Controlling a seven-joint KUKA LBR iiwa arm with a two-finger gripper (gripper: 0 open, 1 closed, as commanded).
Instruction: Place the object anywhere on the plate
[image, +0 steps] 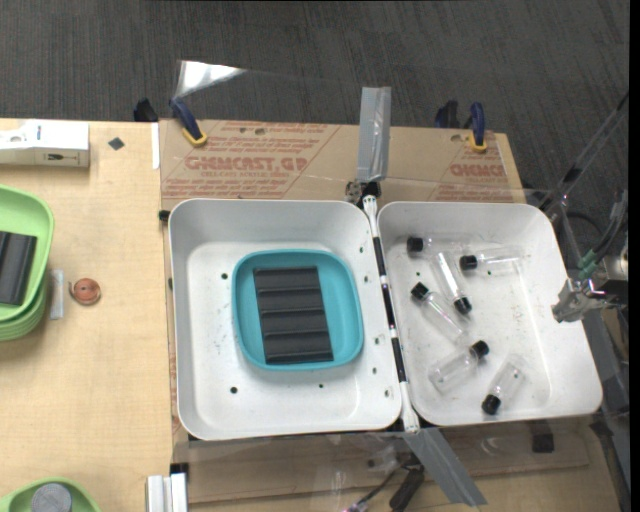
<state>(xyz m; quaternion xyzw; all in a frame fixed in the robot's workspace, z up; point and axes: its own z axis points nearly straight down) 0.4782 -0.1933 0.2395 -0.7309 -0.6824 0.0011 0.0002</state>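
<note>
Vials (450, 283) lie scattered in the right bin (545, 225) — none on the teal plate (245, 300) yet. Gripper (572, 303) sits at that bin's right rim, grip unreadable. Best bet — pick one standing apart, come straight down.

Dark grey carpet floor (300, 50) behind wooden bench (90, 400).

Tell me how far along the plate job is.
Nothing looks done yet: the teal plate in the left bin carries just its dark ridged insert. Nothing appears in hand. All the clear vials with black caps lie in the right bin, so pick and placement remain.
</note>
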